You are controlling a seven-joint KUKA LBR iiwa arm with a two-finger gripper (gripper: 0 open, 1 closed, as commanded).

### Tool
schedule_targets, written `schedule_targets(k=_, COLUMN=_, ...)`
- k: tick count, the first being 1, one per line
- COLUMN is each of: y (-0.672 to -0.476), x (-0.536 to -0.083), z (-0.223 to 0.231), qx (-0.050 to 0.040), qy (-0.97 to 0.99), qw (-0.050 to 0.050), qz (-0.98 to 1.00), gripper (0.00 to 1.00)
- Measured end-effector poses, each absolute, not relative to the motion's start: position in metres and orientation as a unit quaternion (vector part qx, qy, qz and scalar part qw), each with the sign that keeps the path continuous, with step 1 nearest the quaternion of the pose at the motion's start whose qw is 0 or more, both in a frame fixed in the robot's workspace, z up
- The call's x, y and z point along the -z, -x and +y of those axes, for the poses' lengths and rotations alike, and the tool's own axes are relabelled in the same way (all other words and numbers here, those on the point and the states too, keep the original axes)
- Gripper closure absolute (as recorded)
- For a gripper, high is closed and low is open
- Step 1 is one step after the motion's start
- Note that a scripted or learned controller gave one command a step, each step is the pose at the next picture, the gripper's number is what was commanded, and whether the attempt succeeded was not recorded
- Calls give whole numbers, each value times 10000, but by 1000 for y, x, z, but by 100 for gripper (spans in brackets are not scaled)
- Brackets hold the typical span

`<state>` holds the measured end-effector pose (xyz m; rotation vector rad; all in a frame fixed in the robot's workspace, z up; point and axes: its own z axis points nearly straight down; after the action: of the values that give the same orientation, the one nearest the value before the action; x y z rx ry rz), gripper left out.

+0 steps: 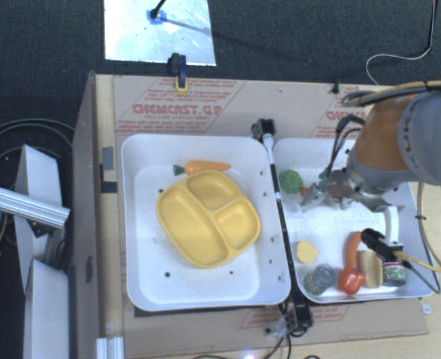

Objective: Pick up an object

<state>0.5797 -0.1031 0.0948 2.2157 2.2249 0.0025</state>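
Note:
My gripper [315,194] hangs low over the upper left part of the right bin [409,200], coming in from the right. A green broccoli-like piece [290,179] lies just to its left, close to the gripper tip. A small reddish spot shows at the tip, too small to identify. Nearer the front of this bin lie a yellow round piece [306,252], a grey can [321,278], a red pepper [350,280], an orange sausage-shaped piece [352,247], a tan piece [368,268] and a green-labelled can [393,273].
The left bin [142,275] holds a yellow divided plate [208,220] and an orange carrot [204,167] behind it. A black divider [279,208] runs between the two bins. The grey arm [422,137] with its orange band covers the right bin's far right.

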Motion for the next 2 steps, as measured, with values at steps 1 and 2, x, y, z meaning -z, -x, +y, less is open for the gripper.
schedule_targets(k=1, y=-626, x=-184, z=-85, qx=-15, qy=-7055, qw=20, qz=7087, gripper=0)
schedule_targets(k=2, y=-609, x=-101, z=-89, qx=4, qy=-7068, qw=-6, qz=7074, gripper=0)
